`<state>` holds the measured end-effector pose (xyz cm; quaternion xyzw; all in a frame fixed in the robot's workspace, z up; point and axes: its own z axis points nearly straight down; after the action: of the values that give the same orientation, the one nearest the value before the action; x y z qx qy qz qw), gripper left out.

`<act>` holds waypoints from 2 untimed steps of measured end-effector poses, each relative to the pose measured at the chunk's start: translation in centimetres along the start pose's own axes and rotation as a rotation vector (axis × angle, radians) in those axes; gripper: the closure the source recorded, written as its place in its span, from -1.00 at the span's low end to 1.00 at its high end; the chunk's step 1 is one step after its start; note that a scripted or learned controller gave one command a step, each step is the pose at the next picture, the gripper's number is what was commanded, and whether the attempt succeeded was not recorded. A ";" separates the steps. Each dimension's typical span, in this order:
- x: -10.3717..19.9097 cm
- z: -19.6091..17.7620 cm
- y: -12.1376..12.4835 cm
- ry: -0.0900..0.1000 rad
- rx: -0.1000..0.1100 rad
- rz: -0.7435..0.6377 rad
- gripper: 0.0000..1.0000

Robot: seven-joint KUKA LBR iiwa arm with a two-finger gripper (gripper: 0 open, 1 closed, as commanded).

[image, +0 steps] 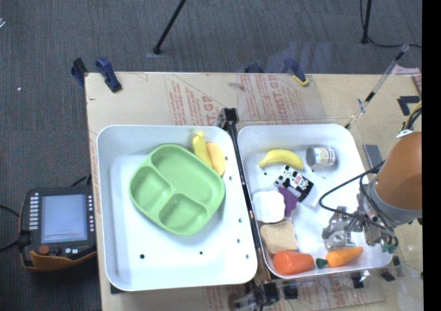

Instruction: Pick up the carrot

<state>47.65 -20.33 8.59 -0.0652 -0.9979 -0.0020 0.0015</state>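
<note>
Far left, off the bench, there's a black handheld pendant with a grey screen sitting on the dark carpet. On the cardboard-topped bench, the left shallow white plastic bin holds a light green three-compartment plastic plate, tilted a bit, with two yellow toy pieces, maybe corn or banana, lying against its upper right rim.

The right white bin is the busy one. Near the top there's a yellow toy banana, and just right of it a small tin can with a silvery lid. Below the banana sits a little black-and-white patterned box, with a purple toy piece touching it underneath, and a round white object beside that. Lower down is a tan toy bread slice, and below that a chunky red-orange toy pepper or tomato against the front wall.

The small orange toy carrot with a green top lies in the bottom right corner of that bin, green end pointing left, just right of the red thing.

The metal two-finger gripper hangs right above the carrot, nearly touching. Honestly can't tell how its fingers stand, it's all a grey tangle. Nothing visibly pinched. The arm's orange band sits at the right edge.
</note>
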 end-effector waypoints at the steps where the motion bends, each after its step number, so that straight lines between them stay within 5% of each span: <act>1: -1.1 -0.9 -0.1 -0.036 0.005 0.001 -1.00; 2: -1.3 -1.1 1.7 -0.043 0.007 -0.403 -1.00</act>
<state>49.13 -18.86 9.71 0.1356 -0.9906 0.0024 -0.0201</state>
